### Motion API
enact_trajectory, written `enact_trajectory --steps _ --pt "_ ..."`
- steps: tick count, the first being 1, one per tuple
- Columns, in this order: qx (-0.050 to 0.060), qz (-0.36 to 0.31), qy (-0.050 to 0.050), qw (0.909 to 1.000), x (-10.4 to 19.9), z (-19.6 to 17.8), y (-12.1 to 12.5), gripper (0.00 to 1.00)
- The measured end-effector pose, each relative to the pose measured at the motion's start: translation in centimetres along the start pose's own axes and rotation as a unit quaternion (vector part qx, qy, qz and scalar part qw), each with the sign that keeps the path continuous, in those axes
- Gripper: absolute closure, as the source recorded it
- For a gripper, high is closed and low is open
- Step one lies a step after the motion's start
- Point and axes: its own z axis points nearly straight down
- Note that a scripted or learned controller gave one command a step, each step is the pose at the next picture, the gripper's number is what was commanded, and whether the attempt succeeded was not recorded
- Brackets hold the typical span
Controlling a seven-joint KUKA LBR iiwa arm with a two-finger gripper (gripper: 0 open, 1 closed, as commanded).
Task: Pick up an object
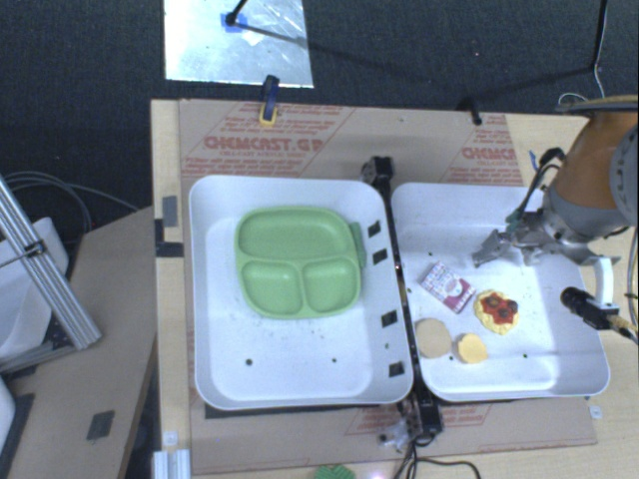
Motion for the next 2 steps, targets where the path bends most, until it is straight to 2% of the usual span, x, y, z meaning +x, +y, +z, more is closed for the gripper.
enact_trajectory --steps 1,2 --pt "0.004 0.002 0.001 1.0 -1.4 1.2 -6.7 0.0" --pt "0.004 0.001 0.001 1.0 -1.3 1.1 -11.8 0.0"
